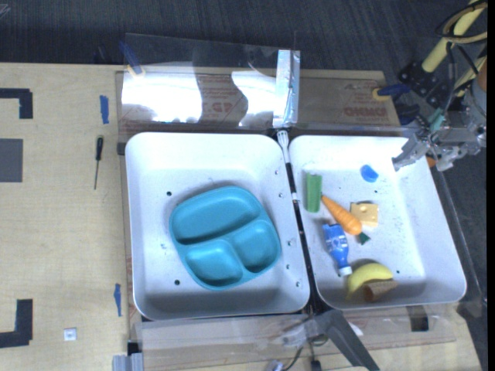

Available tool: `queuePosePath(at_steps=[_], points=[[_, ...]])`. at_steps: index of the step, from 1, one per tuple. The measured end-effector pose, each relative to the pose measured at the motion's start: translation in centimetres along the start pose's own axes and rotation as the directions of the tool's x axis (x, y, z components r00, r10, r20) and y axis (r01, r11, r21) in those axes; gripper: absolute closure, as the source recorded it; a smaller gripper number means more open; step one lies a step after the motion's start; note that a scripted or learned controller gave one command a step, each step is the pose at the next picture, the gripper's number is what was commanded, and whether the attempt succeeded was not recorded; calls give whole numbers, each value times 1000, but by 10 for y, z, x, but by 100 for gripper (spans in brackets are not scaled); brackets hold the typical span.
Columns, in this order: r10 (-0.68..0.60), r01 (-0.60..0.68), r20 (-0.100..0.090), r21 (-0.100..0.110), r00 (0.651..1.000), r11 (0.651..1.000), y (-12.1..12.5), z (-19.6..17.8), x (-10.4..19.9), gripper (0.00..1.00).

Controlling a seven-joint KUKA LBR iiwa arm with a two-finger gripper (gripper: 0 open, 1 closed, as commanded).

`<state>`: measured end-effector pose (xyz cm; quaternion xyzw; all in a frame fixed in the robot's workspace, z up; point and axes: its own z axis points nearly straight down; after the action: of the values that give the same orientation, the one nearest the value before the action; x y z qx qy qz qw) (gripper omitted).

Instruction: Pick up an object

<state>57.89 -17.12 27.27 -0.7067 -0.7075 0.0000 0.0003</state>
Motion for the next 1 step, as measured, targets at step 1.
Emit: queuePosePath(at_steps=[1], points=[[-9,9,2,-3,1000,1000,-1,-3,-14,0]])
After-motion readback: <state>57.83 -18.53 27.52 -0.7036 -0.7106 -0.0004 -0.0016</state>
